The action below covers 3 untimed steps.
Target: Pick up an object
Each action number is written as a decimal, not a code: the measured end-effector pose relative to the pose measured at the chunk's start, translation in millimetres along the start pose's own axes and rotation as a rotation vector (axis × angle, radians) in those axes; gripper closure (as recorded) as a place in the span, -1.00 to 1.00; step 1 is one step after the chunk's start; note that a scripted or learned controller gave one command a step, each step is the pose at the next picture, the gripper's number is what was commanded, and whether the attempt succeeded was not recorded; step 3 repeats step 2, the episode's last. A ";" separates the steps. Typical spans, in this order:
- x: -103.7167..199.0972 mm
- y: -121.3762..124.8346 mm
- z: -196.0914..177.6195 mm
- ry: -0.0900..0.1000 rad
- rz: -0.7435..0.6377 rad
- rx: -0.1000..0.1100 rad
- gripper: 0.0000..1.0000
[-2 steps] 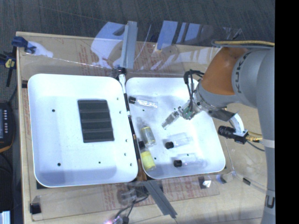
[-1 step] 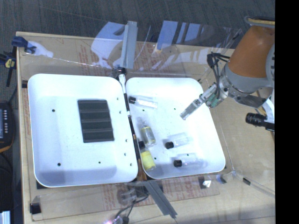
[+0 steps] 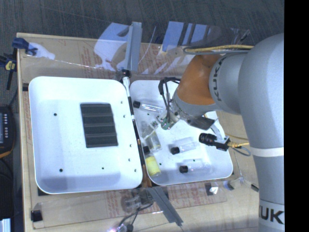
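The hand hangs low over the right bin — whether it grips anything cannot be told. Below it lie clear vials, a yellow piece and 2 black-capped tubes. The left bin carries a dark ridged block.

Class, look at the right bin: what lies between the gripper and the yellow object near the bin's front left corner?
In the camera view, a clear plastic vial lies between the gripper and the yellow object, on the right bin's white floor.

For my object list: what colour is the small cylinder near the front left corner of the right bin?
Yellow; the small cylinder shows best in the camera view.
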<state>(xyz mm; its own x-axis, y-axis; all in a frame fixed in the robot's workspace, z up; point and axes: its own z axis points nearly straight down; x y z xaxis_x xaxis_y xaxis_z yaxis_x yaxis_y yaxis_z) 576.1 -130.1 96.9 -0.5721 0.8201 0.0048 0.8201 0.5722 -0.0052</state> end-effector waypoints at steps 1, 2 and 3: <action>-63.1 18.8 8.0 -0.002 -0.123 -0.001 -1.00; -16.1 23.7 9.1 0.001 -0.144 0.001 -1.00; -16.1 23.7 9.1 0.001 -0.144 0.001 -1.00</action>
